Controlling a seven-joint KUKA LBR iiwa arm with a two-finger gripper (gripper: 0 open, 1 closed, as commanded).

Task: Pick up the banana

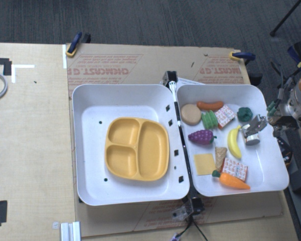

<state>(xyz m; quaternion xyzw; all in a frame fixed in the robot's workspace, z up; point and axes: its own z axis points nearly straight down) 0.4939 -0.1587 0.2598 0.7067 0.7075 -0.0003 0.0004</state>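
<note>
In the right bin [271,182], the carrot [234,181] lies nearest, at the front edge. A patterned packet [235,168], a cheese slice [204,163] and a cone [220,157] lie just behind it. The banana [234,142] lies at about the centre of this bin. The hand [252,130] is just beside the banana, at 2 o'clock from it; I cannot tell if it is open or closed. Farther back lie grapes [201,136], a sausage [210,105] and a round bun [191,114]. The left bin [85,134] contains a yellow divided plate [137,148].
</note>
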